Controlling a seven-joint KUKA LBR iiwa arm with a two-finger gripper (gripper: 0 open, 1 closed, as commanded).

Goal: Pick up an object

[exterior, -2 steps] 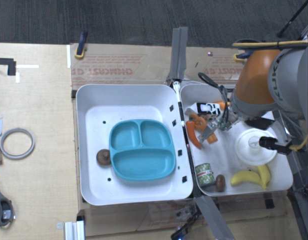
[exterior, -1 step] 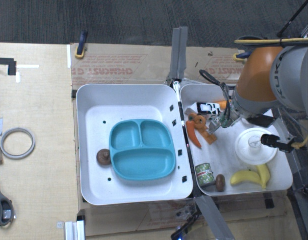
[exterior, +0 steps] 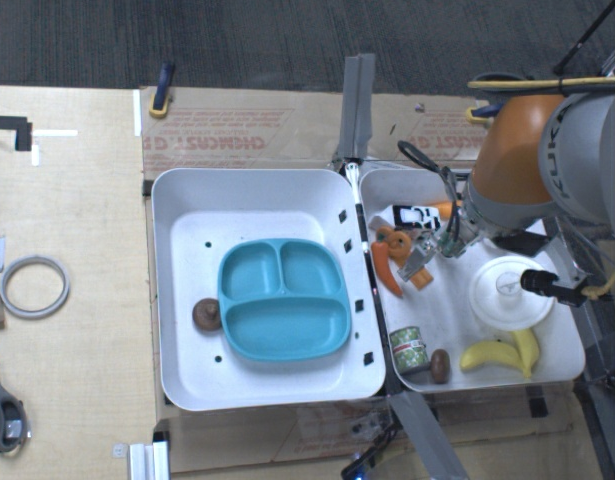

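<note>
My gripper (exterior: 419,260) is low in the right bin (exterior: 457,323), at its left side, right over a cluster of orange toy pieces (exterior: 387,260). It touches or nearly touches an orange block (exterior: 423,278). Behind it lies a black-and-white item (exterior: 415,215). Also in this bin are a white round lid (exterior: 509,293), a yellow banana (exterior: 502,354), a small green-labelled can (exterior: 407,349) and a brown ball (exterior: 440,365). Nothing is seen lifted off the bin floor.
The left bin (exterior: 172,268) holds a blue divided plate (exterior: 284,298) and a brown ball (exterior: 206,314) beside it. A grey post (exterior: 357,108) stands behind the wall between the bins. A tape ring (exterior: 32,286) and scissors (exterior: 5,423) lie on the bench at the left.
</note>
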